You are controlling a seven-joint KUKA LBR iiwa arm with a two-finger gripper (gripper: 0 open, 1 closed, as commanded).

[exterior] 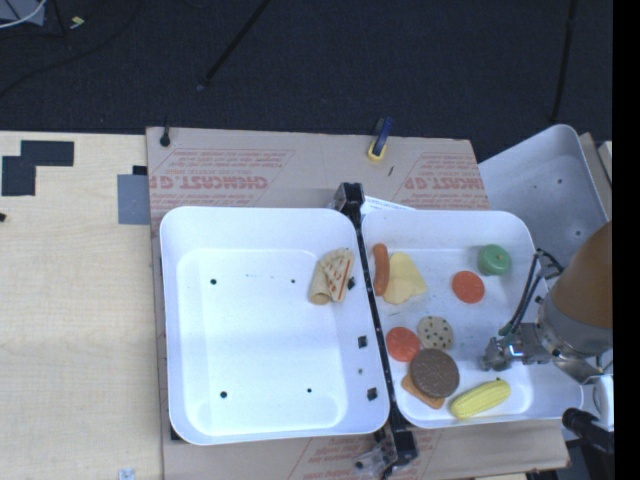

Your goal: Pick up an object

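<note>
Right bin [520, 230], near edge: corn cob [479, 399], lying yellow and slantwise; burger [433, 375] just left of it. Gripper [503, 355] hung low at the bin's right side, just above the corn; whether the jaws stood wide or narrow could not be told. Mid-bin: speckled cookie [434, 331], red tomato slice [403, 343]. Farther: orange disc [467, 287], green round piece [493, 260], yellow wedge [404, 278], sausage [380, 268]. Left bin [190, 368]: folded wrap [333, 276] at its far right corner.
</note>
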